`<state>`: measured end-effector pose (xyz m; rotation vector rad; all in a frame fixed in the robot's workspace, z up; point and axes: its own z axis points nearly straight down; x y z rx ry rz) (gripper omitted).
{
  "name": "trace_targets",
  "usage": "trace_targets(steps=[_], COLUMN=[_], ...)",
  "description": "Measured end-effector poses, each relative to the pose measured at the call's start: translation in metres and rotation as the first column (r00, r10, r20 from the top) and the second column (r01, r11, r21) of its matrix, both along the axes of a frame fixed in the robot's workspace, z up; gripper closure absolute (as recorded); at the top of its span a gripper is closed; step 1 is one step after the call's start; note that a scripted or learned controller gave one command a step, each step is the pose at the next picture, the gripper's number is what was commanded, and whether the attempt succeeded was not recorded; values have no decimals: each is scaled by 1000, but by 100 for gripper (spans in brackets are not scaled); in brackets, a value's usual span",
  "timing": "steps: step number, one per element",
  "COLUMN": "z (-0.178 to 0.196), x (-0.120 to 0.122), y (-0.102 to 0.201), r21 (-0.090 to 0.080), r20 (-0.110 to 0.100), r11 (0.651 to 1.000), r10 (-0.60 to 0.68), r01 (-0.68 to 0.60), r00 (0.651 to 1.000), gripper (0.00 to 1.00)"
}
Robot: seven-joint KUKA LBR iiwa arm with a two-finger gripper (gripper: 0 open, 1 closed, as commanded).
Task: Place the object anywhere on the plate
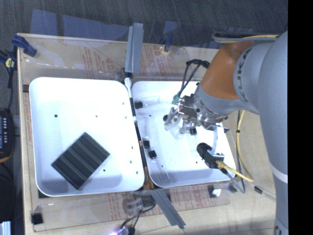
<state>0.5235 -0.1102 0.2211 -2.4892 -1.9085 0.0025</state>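
A grey robot arm with an orange band (230, 77) reaches in from the right, over the right-hand shallow white bin (161, 173). Its two-finger gripper (178, 121) hangs low inside that bin; whether it is released or clenched cannot be told, as its tip is a pale blur. The dark ribbed rectangular plate (80, 159) lies flat in the left-hand white bin (73, 89), its long axis running diagonally from lower left to upper right, nothing on it. A few small dark bits (152, 154) lie in the right bin (too small to identify). Judging from this, placement remains undone.
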Motion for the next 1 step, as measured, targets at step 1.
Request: trace_targets(steps=[1], z=[-31], x=[20], y=[54], r21=[0], r20=[-2], r11=[977], r10=[211], r01=[-211], r00=[977], gripper=[100])
